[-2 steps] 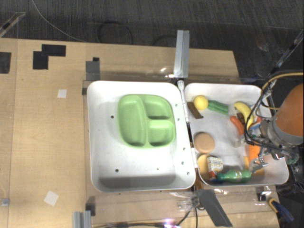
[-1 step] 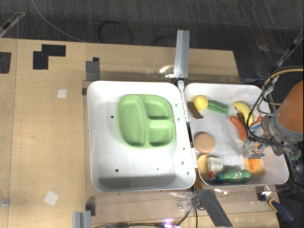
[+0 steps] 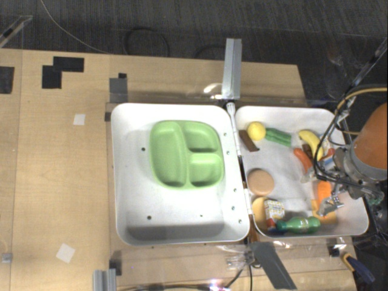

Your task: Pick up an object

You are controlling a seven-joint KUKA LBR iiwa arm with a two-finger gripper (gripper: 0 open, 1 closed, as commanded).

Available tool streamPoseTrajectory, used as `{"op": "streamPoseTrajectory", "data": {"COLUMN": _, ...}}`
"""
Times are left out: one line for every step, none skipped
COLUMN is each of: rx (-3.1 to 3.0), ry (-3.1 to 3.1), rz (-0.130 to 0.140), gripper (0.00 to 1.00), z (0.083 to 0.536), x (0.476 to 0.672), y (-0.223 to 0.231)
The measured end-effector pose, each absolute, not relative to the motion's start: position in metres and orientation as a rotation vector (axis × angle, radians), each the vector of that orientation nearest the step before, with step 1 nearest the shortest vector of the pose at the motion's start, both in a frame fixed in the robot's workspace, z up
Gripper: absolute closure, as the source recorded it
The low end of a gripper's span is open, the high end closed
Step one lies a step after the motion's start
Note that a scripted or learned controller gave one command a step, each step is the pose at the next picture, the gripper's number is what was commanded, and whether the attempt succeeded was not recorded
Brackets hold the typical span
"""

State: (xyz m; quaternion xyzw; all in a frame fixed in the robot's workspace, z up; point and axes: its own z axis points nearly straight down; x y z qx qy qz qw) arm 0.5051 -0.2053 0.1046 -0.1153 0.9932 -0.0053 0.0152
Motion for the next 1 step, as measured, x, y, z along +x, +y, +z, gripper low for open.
{"op": "streamPoseTrajectory", "data": {"rx": -0.323, "ry": 3.109, "rz": -0.008, "gripper": 0.0, "z": 0.0908, "x": 0.4982, "y": -0.2058}}
